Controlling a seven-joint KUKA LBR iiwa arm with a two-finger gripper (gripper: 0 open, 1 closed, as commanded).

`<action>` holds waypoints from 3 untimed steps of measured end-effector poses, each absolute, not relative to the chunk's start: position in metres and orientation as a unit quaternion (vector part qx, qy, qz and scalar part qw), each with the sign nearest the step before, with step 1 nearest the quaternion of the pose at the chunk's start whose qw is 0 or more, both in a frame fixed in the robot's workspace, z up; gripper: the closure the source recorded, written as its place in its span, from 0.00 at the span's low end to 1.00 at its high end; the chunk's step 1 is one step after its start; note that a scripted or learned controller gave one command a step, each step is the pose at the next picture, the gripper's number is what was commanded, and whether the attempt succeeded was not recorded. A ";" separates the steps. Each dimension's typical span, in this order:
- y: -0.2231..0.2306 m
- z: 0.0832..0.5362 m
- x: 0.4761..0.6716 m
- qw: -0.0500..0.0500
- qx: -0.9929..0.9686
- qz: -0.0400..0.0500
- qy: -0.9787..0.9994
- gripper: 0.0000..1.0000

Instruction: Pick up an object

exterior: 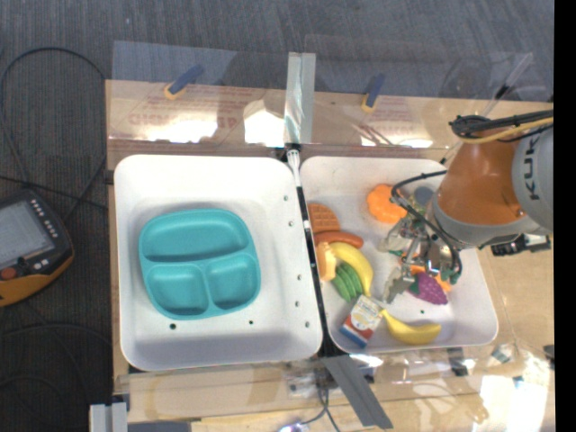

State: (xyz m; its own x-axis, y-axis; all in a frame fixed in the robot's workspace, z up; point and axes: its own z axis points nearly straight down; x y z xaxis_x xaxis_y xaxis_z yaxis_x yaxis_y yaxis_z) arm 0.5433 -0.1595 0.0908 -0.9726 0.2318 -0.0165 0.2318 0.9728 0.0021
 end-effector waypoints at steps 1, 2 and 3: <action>-0.147 0.090 0.612 0.008 0.122 -0.001 0.993 0.00; -0.136 0.091 0.564 0.007 0.119 -0.002 0.993 0.00; -0.116 0.090 0.647 0.009 0.106 -0.001 0.994 0.00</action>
